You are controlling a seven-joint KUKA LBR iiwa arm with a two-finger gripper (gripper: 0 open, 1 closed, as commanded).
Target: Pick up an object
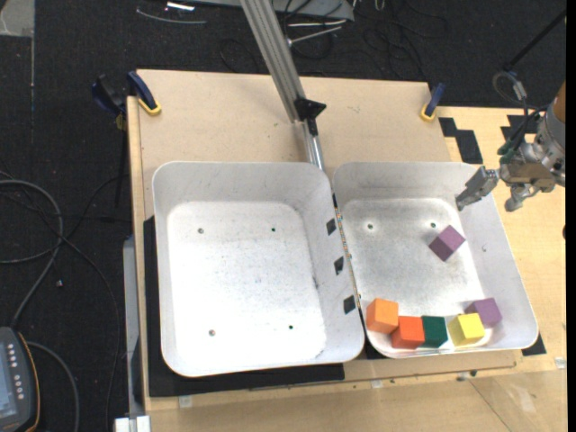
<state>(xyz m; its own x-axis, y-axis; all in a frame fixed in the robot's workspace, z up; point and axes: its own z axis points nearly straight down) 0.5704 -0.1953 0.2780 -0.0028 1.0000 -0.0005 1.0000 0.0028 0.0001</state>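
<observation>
In the right bin a purple block lies alone near the middle. Along that bin's front wall sit an orange block, a red block, a green block, a yellow block and a second purple block. My gripper hangs over the bin's far right rim, above and to the right of the lone purple block. It is open, with nothing between its fingers.
The left bin stands beside the right one on a wooden board. A slanted metal pole comes down to the gap between the bins. Clamps grip the board's far corners.
</observation>
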